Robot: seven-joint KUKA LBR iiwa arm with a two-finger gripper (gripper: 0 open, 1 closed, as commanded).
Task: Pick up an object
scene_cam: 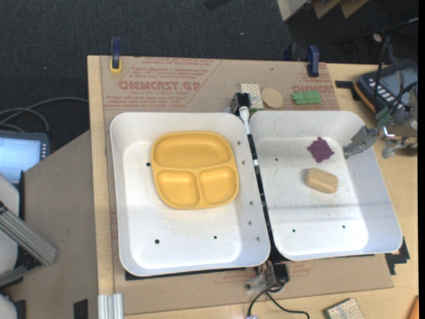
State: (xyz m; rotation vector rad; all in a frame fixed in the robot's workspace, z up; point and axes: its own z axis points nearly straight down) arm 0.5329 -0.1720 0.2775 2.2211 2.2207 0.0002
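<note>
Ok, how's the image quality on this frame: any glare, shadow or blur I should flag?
Camera view: even lighting, no harsh glare; a soft shadow band crosses the left bin below the yellow tray. The purple object and tan block are sharp enough. The gripper at the right bin's edge looks slightly blurred.

Three candidates to pick, split across my two bins.

In the left bin (pixel 133 238) I see a yellow three-compartment tray (pixel 195 169) lying flat, right side up; in the right bin (pixel 372 224) a small purple lump (pixel 321 149) sits just above a tan oval block (pixel 321 180), apart.
</note>
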